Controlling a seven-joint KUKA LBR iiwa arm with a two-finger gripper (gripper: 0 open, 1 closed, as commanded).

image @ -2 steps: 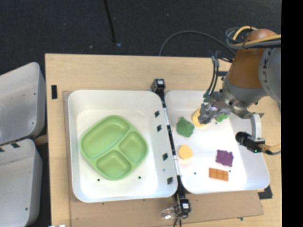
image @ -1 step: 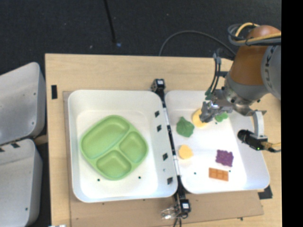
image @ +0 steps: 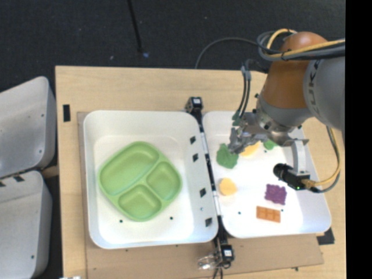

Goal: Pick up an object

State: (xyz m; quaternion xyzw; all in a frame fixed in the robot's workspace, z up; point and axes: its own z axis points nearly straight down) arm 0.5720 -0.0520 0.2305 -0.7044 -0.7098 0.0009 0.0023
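Observation:
My gripper (image: 239, 143) hangs over the upper left part of the right bin (image: 314, 217). A dark green lumpy object (image: 226, 157) lies right beneath its tip, touching or nearly touching it; I cannot tell whether it is held. A pale yellow piece (image: 251, 150) and a small green piece (image: 268, 145) sit just to the right, partly hidden by the wrist. Lower in the bin lie a yellow-orange blob (image: 228, 186), a purple block (image: 275, 193) and an orange waffle-like rectangle (image: 268, 214).
The left bin (image: 93, 225) holds a light green divided plate (image: 139, 181). A ridge with black clips (image: 204, 173) separates the bins. A black part with a cable (image: 289, 175) juts out near the right bin's middle.

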